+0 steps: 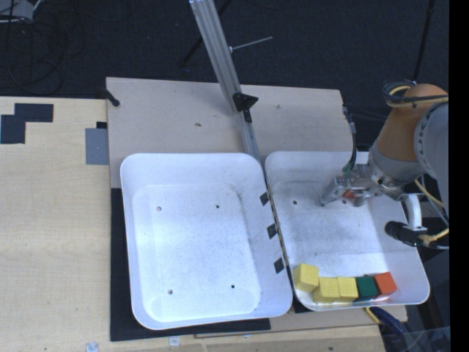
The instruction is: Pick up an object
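Several small blocks lie in a row along the front edge of the right bin (322, 233): a yellow block (306, 276), two more yellow blocks (338, 290), a green block (366, 287) and an orange-red block (385, 283). My gripper (343, 199) hangs over the back part of the right bin, well behind the blocks. Its fingers are spread, and nothing shows between them. The grey arm with its orange band (407, 127) comes in from the right.
The left bin (146, 196) stands beside the right one, joined by black clips (272, 230). A slanted metal rail (220, 57) rises behind the bins. Cables and a black part (410, 232) hang at the right bin's right rim.
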`<state>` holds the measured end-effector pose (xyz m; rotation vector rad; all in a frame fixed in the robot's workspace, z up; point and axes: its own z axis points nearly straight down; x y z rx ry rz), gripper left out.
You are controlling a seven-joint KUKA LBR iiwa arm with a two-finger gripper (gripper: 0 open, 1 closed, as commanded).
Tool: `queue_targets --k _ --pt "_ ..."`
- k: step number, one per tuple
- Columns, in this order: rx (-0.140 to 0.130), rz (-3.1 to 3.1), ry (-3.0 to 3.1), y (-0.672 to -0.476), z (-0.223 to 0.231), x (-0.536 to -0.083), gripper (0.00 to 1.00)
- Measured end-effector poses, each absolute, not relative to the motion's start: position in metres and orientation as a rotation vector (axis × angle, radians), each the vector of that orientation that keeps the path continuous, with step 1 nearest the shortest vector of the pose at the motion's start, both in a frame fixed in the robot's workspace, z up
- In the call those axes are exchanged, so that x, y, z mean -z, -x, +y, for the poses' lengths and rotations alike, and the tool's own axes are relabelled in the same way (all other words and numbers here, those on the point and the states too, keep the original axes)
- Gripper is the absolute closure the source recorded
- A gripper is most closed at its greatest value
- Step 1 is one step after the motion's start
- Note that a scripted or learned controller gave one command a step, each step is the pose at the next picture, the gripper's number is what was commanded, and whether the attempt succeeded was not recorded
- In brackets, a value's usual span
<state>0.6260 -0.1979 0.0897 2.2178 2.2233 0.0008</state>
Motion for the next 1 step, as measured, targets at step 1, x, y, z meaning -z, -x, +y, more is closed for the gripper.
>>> queue_targets --k 1 --pt "0.058 2.241 -2.266 -0.6581 -0.1892 -0.0887 0.00"
